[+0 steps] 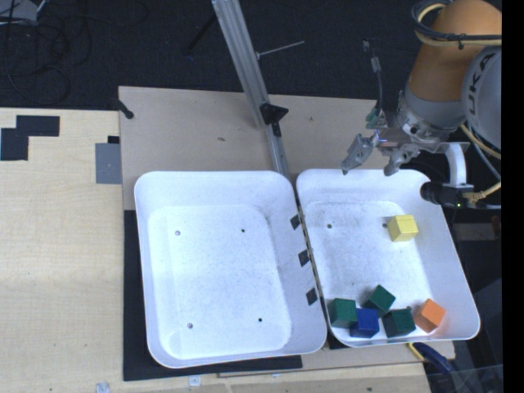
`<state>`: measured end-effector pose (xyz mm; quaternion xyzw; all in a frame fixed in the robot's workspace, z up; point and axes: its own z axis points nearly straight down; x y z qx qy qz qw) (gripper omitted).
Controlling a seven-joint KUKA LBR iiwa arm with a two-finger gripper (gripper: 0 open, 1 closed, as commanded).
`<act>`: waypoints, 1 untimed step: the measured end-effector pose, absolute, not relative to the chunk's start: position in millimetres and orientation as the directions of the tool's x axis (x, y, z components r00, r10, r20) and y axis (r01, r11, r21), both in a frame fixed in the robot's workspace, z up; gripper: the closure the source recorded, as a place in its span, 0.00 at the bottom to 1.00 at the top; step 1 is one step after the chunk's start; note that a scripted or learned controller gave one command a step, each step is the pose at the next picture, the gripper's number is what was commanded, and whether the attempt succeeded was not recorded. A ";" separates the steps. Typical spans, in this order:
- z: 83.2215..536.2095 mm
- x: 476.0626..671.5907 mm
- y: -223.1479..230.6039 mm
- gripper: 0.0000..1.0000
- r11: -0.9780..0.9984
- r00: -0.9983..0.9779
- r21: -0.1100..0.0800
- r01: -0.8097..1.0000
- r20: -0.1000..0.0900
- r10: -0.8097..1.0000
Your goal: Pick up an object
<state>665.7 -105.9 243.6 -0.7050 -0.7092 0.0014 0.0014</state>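
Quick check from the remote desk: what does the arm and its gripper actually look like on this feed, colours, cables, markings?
The arm is grey with a rounded orange band above the wrist, and part of dark lettering shows on its grey casing at the right. Black and yellowish cables loop around the orange section and trail beside it. The gripper is small, metallic grey, with two thin fingers and a few tiny coloured wires at its base.

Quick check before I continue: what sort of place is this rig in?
Probably a robotics lab bench: two white bins side by side, small coloured blocks, and loose cables on the dark floor behind.
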 end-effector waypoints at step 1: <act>302.6 660.1 -193.7 0.00 -0.005 0.005 0.004 1.000 -0.005 1.000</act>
